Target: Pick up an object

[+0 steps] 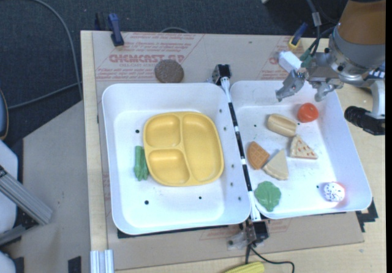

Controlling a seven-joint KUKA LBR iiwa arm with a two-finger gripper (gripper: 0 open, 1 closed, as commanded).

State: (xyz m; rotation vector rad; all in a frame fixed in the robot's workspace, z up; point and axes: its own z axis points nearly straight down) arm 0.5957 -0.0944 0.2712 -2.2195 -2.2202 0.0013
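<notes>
My gripper (pixel 304 90) hovers over the back of the right bin (pixel 355 161), open, with nothing between its fingers. Just below it lies a red tomato (pixel 307 112). A tan bread roll (pixel 281 124) sits to the tomato's left. Nearer the front are a pizza-like wedge (pixel 302 149), an orange-brown piece (pixel 257 155), a cream wedge (pixel 277 166), a green leafy piece (pixel 267 195) and a white speckled ball (pixel 334 191).
The left bin (pixel 116 119) holds a yellow divided plate (pixel 182 147) and a green pickle (pixel 141 163) beside it. A brown disc (pixel 168 71) lies on the cardboard behind the left bin. A black divider (pixel 236 137) runs between the bins.
</notes>
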